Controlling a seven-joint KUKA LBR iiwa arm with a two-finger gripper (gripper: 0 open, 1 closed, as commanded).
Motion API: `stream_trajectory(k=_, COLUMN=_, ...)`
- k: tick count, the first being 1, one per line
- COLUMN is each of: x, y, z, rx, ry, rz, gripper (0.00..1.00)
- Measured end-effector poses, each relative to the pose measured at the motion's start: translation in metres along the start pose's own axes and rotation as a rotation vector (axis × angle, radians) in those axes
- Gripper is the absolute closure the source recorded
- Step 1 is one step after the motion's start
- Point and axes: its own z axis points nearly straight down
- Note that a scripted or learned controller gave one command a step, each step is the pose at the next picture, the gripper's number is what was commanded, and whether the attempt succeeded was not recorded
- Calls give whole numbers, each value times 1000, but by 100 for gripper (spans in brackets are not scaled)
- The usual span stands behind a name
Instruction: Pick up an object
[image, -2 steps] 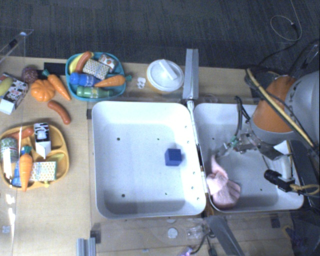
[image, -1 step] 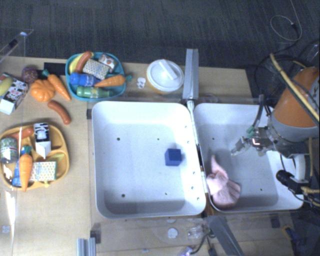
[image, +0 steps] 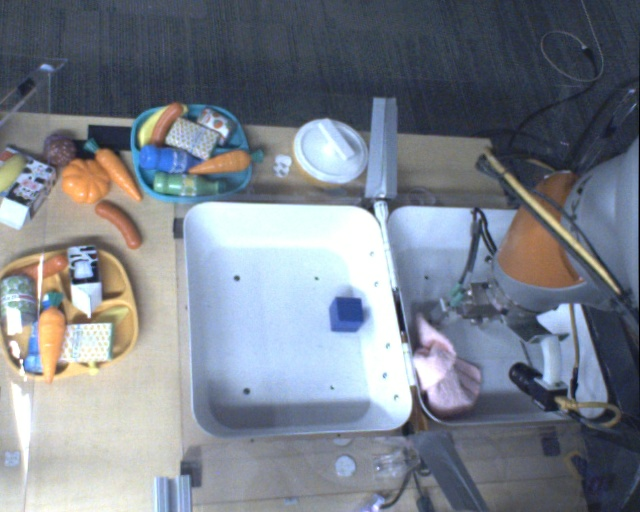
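Arm (image: 545, 245) reaches in over the right bin (image: 440, 235), jaws (image: 470, 303) low near the bin's middle; can't tell if they're wide or narrow, too small & cluttered w/ cables. Pink cloth (image: 445, 368) lies in the near-left corner, just beside the jaws but apart, nothing gripped. Blue block (image: 347, 313) sits alone in the left bin (image: 280, 225). Risks, as I judge: cloth is soft & bunched, jaws may pinch only a fold and it slips; it's close to the wall, so a finger could strike the rim.
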Motion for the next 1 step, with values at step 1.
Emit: stream_trajectory(k=1, x=-5, y=-12, z=-68, rx=10, ry=3, rz=-36, gripper=0)
